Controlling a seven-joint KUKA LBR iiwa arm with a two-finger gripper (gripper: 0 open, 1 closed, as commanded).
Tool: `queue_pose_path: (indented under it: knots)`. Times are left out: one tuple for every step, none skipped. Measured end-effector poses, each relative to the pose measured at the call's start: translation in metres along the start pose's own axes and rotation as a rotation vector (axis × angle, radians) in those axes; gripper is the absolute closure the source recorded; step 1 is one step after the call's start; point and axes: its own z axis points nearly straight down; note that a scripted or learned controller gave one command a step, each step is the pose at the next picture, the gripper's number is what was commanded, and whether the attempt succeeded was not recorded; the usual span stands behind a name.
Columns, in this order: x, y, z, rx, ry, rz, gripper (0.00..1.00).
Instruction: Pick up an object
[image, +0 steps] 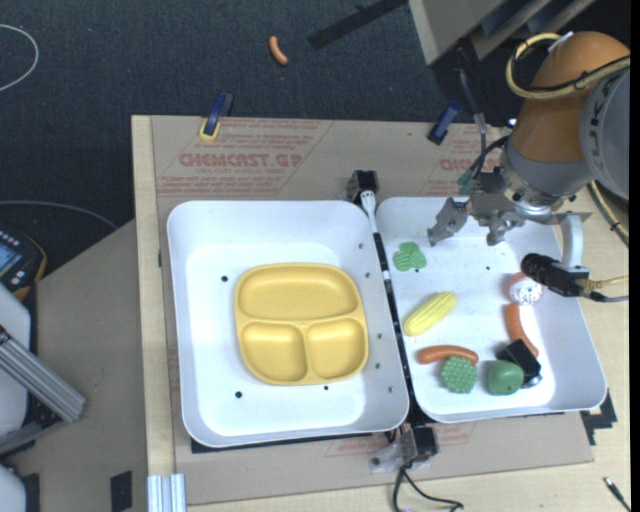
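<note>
I see two-finger gripper (468, 227) spread wide, nothing between fingers, hanging over right white bin (580, 350) far end. Nearest pick: small green leafy toy (409, 258), just left-below fingertips. Yellow plastic corn cob (430, 312) nearer me. I'd centre over green toy, descend straight, clear of bin wall.

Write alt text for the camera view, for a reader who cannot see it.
A gripper, open and holding nothing, hangs over the right bin of toy food, including corn and a sausage. The left bin holds a yellow tray.
</note>
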Motion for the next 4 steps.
queue_pose_path:
  knots:
    - [0.000, 0.003, -0.008, -0.014, -0.001, -0.002, 0.00]
    - [0.003, 0.004, 0.055, -0.008, -0.001, -0.002, 0.00]
    - [0.004, 0.005, 0.105, -0.014, 0.000, -0.001, 0.00]
    - [0.004, 0.006, 0.091, -0.020, -0.003, -0.002, 1.00]
